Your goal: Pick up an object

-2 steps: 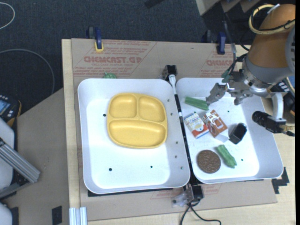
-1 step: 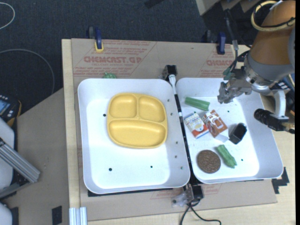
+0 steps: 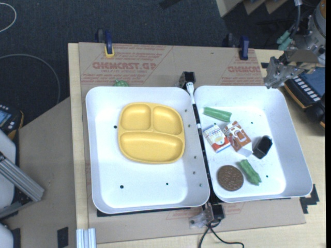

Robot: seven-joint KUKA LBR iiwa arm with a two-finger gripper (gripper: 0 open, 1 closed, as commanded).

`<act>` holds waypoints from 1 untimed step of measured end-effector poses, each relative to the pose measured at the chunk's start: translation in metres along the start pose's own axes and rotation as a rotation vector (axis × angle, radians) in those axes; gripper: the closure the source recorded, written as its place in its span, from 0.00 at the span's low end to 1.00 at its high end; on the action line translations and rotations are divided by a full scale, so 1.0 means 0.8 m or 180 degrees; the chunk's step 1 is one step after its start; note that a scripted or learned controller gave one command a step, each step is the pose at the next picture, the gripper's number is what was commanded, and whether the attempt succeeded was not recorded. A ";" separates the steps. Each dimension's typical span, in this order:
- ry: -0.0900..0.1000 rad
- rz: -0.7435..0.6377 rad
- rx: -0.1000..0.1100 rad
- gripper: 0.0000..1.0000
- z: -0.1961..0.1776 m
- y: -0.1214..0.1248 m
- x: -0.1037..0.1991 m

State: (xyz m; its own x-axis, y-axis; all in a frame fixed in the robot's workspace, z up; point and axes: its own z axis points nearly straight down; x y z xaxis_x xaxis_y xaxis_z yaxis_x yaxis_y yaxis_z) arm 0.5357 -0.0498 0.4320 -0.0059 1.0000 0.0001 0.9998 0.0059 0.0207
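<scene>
White plastic is surrounding every candidate: the two green pieces point(image 3: 217, 113), the packets point(image 3: 226, 136), the brown disc point(image 3: 230, 177) and the black block point(image 3: 262, 146) are lying in the right bin point(image 3: 295, 143). The gripper point(image 3: 276, 75) is hanging above its far right corner; its state I cannot tell. Crowded packets are risking a slipped grasp.

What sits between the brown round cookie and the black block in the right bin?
In the camera view, a short green pod lies between the brown round cookie and the black block.
</scene>
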 end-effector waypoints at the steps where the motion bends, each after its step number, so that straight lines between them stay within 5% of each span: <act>1: -0.0001 0.0044 0.0080 1.00 0.042 -0.066 -0.081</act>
State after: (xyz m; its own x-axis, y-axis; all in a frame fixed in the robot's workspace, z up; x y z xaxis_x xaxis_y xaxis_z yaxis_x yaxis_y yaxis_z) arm 0.4839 -0.1152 0.3970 0.0081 1.0000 -0.0001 1.0000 -0.0081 -0.0044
